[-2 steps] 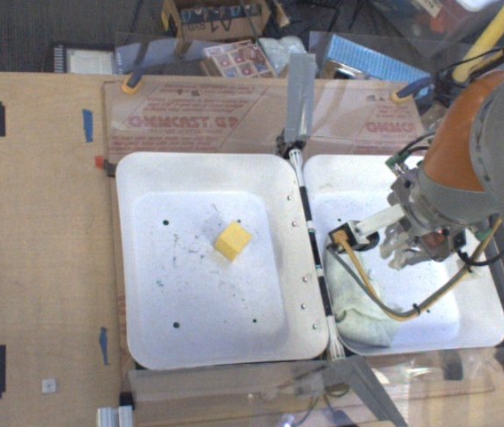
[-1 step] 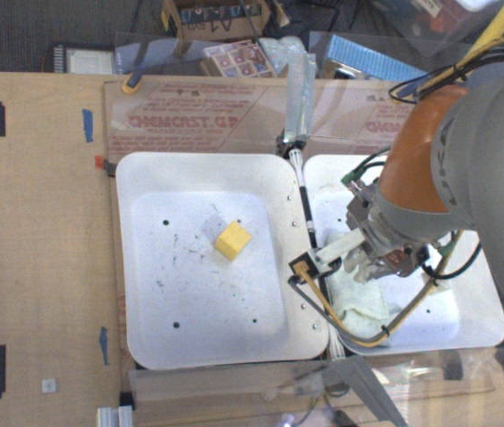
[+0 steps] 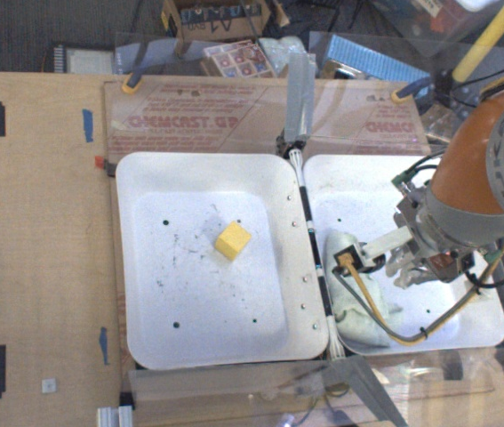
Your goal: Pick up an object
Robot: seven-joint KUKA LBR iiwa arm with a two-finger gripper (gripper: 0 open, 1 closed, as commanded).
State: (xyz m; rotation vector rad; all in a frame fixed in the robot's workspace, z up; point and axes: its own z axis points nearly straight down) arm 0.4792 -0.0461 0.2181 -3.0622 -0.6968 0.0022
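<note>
Your target looks to be the small yellow block (image 3: 232,240) lying alone near the middle of the left bin (image 3: 145,181) — it reads as light, stiff and square-sided, so it should not deform, though smooth faces may slip. Take it across two opposite flat sides, not corner to corner. The gripper (image 3: 409,263) hangs over the right bin (image 3: 358,172) beside a pale, soft-looking object (image 3: 351,314) — whether it is spread or closed you cannot tell.

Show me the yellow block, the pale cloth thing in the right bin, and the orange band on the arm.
yellow block (image 3: 233,240), camera view, on its top face.
pale cloth (image 3: 356,311), camera view, on its middle, below the yellow cable.
orange band (image 3: 469,163), camera view, on its curved side.
</note>
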